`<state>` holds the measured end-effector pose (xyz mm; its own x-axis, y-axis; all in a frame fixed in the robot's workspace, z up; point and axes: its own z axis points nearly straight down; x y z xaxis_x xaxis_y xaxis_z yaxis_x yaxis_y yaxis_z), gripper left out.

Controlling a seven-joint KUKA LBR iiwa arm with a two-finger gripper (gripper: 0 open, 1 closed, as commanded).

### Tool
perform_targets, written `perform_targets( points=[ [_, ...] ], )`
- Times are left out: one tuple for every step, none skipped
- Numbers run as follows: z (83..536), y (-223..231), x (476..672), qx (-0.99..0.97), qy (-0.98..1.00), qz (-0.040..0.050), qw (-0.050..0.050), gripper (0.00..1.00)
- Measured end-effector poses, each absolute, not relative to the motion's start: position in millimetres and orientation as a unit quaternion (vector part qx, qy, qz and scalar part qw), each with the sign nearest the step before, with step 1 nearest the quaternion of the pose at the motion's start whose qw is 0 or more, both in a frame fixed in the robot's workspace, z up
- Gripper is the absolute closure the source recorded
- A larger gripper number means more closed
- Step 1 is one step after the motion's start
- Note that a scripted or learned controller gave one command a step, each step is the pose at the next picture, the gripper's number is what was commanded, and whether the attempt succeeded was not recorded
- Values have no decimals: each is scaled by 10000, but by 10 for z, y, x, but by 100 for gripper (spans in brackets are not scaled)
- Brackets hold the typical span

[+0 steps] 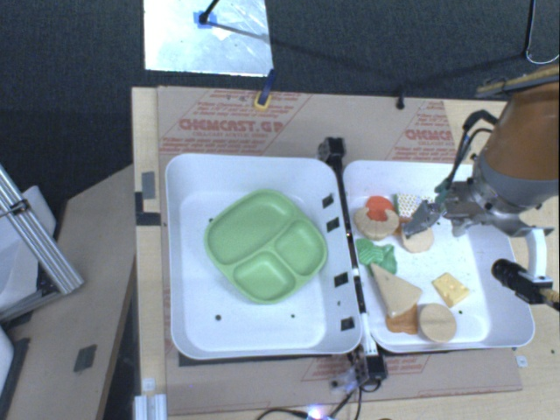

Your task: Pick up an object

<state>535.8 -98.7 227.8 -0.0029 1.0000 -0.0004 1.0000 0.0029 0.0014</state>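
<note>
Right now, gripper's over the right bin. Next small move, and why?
Probably a short straight descent. The gripper hangs over the right-hand white bin, right above the round tan disc beside the checkered waffle piece. No item shows between its fingers, so nothing is held yet. The green divided plate sits in the other bin, out of the way.

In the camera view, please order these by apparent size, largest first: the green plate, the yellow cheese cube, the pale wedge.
1. green plate
2. pale wedge
3. yellow cheese cube
</note>
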Motion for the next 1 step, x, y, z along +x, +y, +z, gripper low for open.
perform_targets(
  points=[
    [1661,-948,5313,7067,7076,-12,-19,0]
  ],
)
